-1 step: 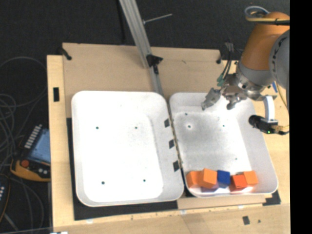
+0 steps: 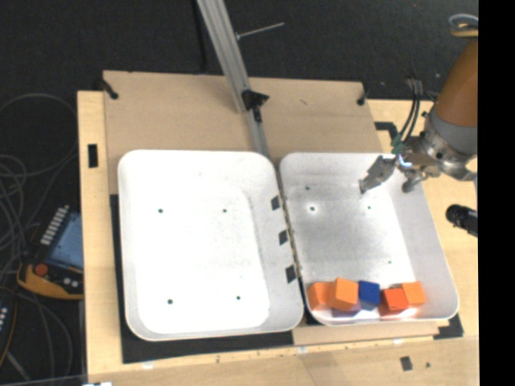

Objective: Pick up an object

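Note:
Several small blocks lie in a row along the near wall of the right bin (image 2: 426,240): an orange block (image 2: 345,293), a blue block (image 2: 368,293), a red-orange block (image 2: 393,300) and more orange ones beside them. My gripper (image 2: 390,181) hangs over the far right part of that bin, well away from the blocks. Its fingers (image 2: 371,178) are spread open with nothing between them. The orange-banded arm comes in from the right edge.
The left bin (image 2: 137,215) sits beside the right one, with a dark hinge strip between them. A grey metal rail (image 2: 229,47) slants down from the top to the bins' far junction. Cables and a handheld pendant (image 2: 56,252) lie off the bench at left.

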{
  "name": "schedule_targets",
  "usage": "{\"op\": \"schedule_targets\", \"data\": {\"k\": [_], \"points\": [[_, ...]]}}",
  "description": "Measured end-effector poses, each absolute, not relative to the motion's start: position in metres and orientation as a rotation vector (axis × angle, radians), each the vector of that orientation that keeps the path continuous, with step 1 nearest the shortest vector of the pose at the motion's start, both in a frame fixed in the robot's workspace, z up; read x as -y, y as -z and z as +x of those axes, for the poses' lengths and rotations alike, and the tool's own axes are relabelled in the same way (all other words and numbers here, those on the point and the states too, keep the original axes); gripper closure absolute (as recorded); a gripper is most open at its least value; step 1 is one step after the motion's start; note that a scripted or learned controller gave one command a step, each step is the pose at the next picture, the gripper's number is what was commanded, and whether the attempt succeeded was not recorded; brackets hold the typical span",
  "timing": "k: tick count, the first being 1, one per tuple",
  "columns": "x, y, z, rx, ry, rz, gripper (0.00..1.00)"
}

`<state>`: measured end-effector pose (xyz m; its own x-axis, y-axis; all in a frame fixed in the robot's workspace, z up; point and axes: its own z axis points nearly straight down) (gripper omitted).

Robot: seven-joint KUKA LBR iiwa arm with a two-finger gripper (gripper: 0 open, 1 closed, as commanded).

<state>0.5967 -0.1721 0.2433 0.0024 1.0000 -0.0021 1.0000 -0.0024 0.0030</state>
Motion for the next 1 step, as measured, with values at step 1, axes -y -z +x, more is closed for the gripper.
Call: {"op": "schedule_targets", "data": {"k": [1], "points": [[0.1613,-0.1717,0.5676,-2.224,0.008,2.226,0.00]]}}
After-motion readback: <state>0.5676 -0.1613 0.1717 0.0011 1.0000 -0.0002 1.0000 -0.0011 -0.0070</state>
